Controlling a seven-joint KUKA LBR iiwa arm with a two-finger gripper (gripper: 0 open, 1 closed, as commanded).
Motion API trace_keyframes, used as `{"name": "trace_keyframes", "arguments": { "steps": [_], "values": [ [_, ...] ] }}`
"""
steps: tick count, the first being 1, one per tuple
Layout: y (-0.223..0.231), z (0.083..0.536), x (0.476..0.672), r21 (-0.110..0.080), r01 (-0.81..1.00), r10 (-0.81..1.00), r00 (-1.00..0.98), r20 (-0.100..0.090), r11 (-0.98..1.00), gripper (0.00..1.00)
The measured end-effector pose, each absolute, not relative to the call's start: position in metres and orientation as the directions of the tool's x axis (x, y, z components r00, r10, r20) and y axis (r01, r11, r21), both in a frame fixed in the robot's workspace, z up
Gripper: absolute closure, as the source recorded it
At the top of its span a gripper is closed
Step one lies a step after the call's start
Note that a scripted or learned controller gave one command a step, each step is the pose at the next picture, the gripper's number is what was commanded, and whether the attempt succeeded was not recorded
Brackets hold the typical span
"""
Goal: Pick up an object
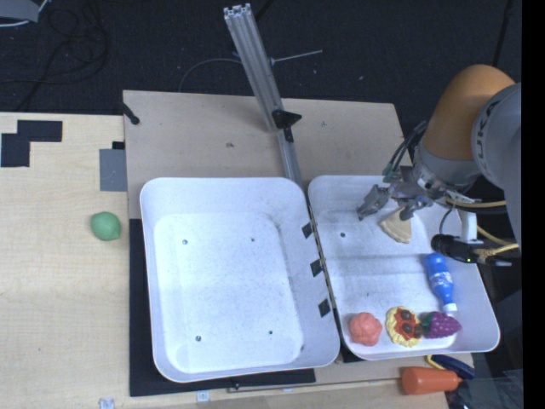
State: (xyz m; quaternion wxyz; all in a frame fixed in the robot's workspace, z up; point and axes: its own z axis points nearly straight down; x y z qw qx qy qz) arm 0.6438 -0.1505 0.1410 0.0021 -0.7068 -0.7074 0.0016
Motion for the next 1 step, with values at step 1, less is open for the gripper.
{"name": "trace_keyframes", "arguments": {
  "steps": [1],
  "values": [
    [-0.1512, 0.0931, 0.6451, 0.004, 1.0, 1.0, -0.001, -0.003, 0.001, 0.0]
  ]
}}
